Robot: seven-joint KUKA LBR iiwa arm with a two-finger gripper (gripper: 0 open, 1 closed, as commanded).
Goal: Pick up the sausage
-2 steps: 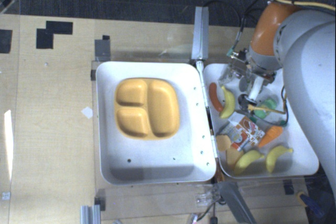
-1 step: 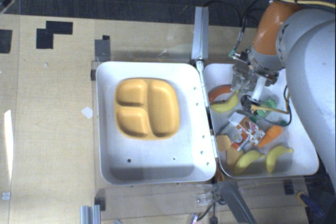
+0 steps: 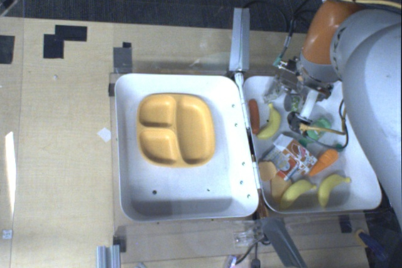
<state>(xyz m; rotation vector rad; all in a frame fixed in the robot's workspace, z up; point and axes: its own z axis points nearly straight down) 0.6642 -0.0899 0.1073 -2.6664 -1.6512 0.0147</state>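
Observation:
The sausage (image 3: pixel 254 116) is a short red-brown link lying lengthwise against the left wall of the right bin (image 3: pixel 367 188). A yellow banana (image 3: pixel 271 125) lies right beside it. My gripper (image 3: pixel 284 91) hangs over the back of the right bin, a little to the right of the sausage's far end and above it. I see nothing held in it.
The right bin also holds an orange carrot (image 3: pixel 324 162), a printed packet (image 3: pixel 293 159), a green item (image 3: pixel 321 125), a tan piece (image 3: pixel 268 171) and two more bananas (image 3: pixel 295 191) at the front. The left bin (image 3: pixel 182 201) holds a yellow divided plate (image 3: pixel 176 129).

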